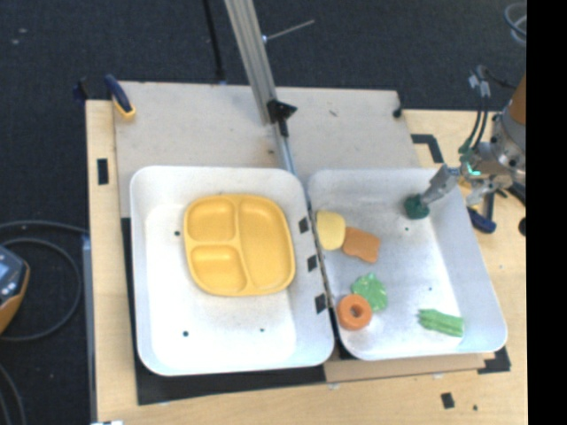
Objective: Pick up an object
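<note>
Bench with two white bins [142, 237]. Gripper [423, 200] at upper right of right bin, touching dark green object [415, 207]; finger state unclear.

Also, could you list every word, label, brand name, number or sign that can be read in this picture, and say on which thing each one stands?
None can be read.
The yellow divided plate, the two white bins and the toy foods, such as the orange ring, show no print.
Small black marks on the bench are tape or brackets, not letters.
</note>
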